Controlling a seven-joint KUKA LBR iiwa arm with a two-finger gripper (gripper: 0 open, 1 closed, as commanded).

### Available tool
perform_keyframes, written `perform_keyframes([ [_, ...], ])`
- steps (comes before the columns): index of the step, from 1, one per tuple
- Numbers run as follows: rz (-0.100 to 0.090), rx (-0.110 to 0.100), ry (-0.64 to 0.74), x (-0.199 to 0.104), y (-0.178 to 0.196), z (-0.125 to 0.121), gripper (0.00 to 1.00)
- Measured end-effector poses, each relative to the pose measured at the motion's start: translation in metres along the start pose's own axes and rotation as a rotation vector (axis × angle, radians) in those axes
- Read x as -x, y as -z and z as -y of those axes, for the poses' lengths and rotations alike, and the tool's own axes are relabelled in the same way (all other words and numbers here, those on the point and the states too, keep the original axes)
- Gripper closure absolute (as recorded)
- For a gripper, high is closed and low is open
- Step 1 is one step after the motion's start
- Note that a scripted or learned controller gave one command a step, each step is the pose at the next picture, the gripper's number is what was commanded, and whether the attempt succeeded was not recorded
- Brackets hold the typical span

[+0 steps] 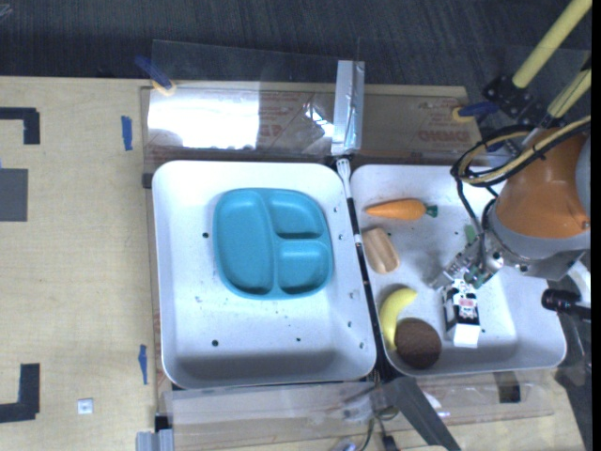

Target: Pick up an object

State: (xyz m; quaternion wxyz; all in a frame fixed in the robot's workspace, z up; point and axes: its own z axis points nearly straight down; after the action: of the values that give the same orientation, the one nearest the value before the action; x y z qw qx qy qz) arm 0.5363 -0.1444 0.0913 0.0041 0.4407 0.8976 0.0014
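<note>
A: Count, left bin [178, 252]?
B: One blue divided plate [273, 241], centred, bare floor all round.
A: Right bin [535, 346]?
B: One carrot [398, 209] near far wall, one wooden block [380, 250], one lemon [395, 308] touching one brown ball [417, 341] at near-left corner.
A: Gripper [463, 308]?
B: Low over bin middle; jaws' state cannot be told

I see a blue tray [274, 242] in the left bin [178, 327], and tape marks [126, 132] on the bench [66, 252].
</note>
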Motion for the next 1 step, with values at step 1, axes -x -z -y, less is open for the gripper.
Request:
perform_keyframes([
  [1, 0.005, 0.004, 0.061, 0.0130, -0.0020, 0.0029, 1.00],
])
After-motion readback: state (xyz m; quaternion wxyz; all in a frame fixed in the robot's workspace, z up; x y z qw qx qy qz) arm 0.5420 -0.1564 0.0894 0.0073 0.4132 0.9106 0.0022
